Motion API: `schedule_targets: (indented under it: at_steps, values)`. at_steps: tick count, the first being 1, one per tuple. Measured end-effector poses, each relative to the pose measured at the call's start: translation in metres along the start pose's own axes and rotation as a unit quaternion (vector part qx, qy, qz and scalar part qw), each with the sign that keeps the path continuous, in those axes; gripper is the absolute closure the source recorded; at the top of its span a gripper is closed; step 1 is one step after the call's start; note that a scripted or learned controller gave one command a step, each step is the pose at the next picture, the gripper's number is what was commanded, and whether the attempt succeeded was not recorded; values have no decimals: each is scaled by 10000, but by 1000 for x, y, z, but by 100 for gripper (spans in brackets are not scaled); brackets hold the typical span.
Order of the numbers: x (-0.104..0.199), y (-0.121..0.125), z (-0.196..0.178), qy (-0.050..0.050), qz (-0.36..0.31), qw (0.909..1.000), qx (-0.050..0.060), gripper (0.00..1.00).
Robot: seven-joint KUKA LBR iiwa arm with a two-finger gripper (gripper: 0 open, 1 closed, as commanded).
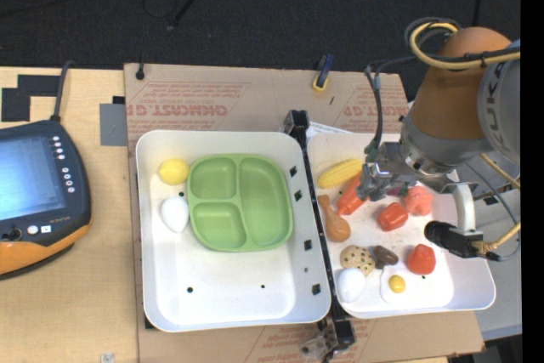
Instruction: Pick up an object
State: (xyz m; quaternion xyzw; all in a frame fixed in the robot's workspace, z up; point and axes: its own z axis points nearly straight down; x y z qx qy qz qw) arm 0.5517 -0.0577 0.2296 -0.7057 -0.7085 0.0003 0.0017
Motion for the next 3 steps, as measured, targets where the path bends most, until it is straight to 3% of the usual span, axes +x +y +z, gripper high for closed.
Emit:
schedule_targets:
  at_steps: [2, 3]
  values:
    - [95, 48, 1, -9, 17, 10000, -2, 100]
    - [88, 44, -7, -10, 13, 10000, -1, 100]
